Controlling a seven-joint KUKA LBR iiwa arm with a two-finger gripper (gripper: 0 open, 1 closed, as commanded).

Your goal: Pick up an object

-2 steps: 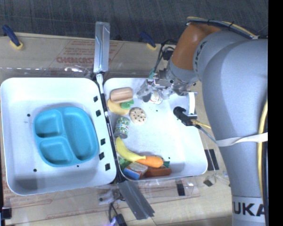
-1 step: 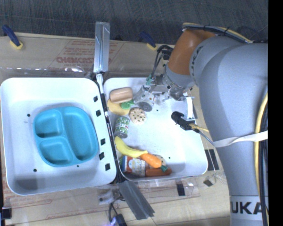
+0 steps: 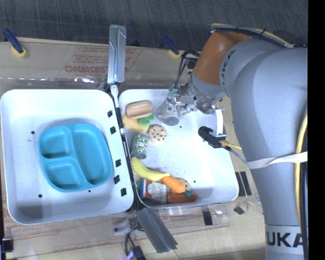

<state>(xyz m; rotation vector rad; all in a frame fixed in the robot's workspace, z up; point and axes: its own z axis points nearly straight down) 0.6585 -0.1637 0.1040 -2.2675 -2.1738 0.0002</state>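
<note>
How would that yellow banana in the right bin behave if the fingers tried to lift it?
The banana looks like smooth toy plastic, so it may be light, stiff and a bit slippery. Its curved shape could make it swivel or slide out of a pinch. It lies against the carrot and near the can, so nudging it would likely shift those too.

Grey arm [image 3: 260, 107] reaching in from right, orange-banded wrist bent down, claw [image 3: 170, 110] lowered

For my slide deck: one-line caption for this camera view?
KUKA arm's gripper poised over the right bin of toy food; blue divided tray sits in the left bin.
</note>
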